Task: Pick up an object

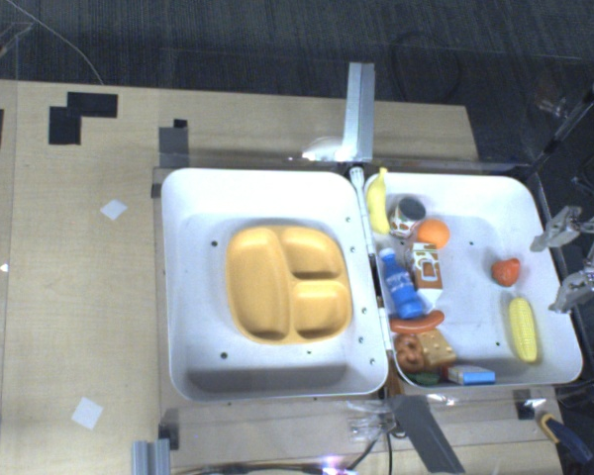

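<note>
The right bin holds several small things. A banana, a dark round can, an orange, a small carton, a blue bottle, a sausage and a brown cracker crowd its left side. A red fruit and a corn cob lie apart on the right. My gripper hovers at the bin's right rim, open, its two metal fingers spread with nothing between them. The corn and the red fruit are nearest to it.
The left bin carries a yellow divided plate. A blue-and-white piece lies at the right bin's front wall. A metal post rises behind the seam between the bins. The bench is bare wood to the left.
</note>
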